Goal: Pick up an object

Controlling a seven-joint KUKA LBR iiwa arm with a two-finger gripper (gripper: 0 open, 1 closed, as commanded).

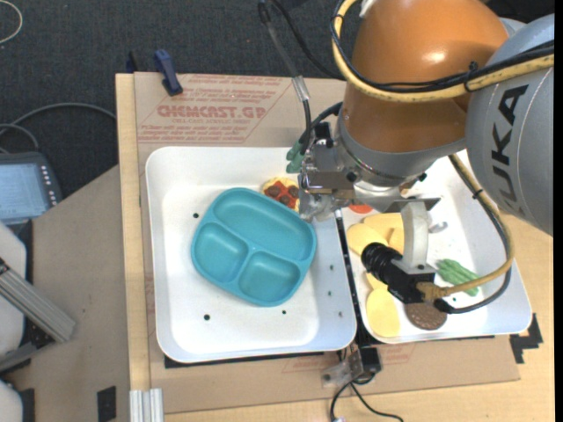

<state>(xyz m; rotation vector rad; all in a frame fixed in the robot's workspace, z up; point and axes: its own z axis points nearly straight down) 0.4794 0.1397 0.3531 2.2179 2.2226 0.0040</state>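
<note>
Blue plate (253,246) lies in left bin (167,236), just left of gripper (318,199) at the bins' divider; finger state: cannot tell; small toys sit in right bin (501,288).

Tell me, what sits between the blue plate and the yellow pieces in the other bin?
In the camera view, the two bins' adjoining white rims run between the blue divided plate and the yellow pieces.

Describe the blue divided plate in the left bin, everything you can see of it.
The blue divided plate is turquoise, looks like smooth plastic, with rounded corners and three compartments: one long and two smaller. It lies face up, turned at an angle, on the floor of the left bin, toward its right side. Nothing lies in it. Its upper right corner sits close beside small red and orange items.
</note>
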